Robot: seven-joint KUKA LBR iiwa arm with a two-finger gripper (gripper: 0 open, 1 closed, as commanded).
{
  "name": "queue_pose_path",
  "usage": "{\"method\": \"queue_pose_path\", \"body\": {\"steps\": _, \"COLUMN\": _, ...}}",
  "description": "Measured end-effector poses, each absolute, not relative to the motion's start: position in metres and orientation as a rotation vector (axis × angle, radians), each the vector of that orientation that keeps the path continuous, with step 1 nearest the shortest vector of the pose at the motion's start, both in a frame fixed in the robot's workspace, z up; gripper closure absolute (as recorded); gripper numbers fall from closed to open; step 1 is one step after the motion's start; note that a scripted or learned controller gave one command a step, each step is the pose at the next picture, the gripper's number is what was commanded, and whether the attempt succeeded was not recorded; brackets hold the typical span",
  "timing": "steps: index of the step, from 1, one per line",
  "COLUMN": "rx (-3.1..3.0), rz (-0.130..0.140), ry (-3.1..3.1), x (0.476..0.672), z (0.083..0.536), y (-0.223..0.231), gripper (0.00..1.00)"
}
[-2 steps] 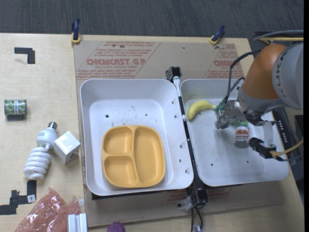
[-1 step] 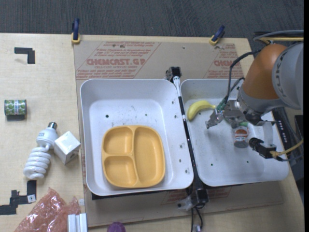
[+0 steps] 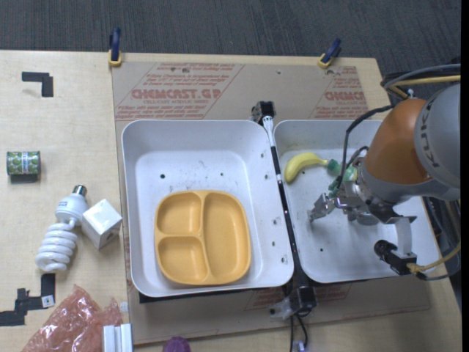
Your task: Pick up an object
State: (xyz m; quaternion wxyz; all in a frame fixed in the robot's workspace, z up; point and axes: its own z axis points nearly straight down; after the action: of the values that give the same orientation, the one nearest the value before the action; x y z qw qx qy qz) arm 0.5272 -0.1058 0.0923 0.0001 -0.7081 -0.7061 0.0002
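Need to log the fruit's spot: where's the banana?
The banana lies in the right bin, near its upper left corner, just left of the gripper.

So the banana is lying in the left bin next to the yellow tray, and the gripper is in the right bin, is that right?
Not quite. The camera view shows the banana in the right bin, not the left bin. The yellow tray sits by itself in the left bin. The gripper is indeed in the right bin, just below the banana.
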Motion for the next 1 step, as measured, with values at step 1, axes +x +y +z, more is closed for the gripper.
{"method": "queue_pose_path", "body": {"steps": 1, "rx": -2.228, "rz": -0.001, "ry": -2.218, "x": 0.5284, "z": 0.1023, "y": -0.1064, "gripper": 1.00}}
